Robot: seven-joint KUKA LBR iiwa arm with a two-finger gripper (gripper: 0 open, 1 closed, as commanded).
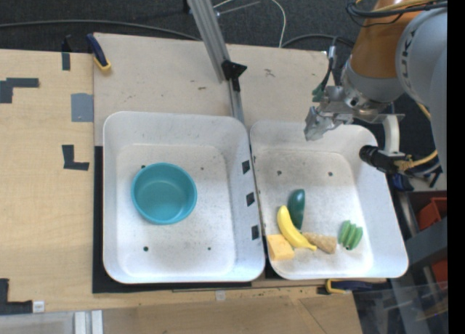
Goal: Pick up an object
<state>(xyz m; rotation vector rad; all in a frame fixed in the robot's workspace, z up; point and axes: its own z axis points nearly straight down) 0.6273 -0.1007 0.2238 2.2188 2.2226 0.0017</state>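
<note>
Nothing is grasped yet, so the step in hand looks like the approach: the pincer (318, 128) hangs over the far rim of the right bin (378, 202), and nothing can be seen between its tips. Whether those tips stand apart or together cannot be told from this slanted view. The candidates for picking all lie well toward the near edge of that same bin, in a loose cluster. Counted there: one banana (290, 228), one dark green rounded piece (296, 202) just beyond the banana's far end, one yellow block (280, 247) touching the banana's near side, one tan crumbly piece (322, 242) at the banana's tip, and one ribbed green vegetable (350, 234) a little apart on the arm's side of the banana. The left bin (116, 180) holds one teal bowl (164, 193). That makes two bins on the table (43, 107). The next move, as I judge it, calls for travelling toward the near edge and descending on one piece; the ribbed green one stands freest of its neighbours.
</note>
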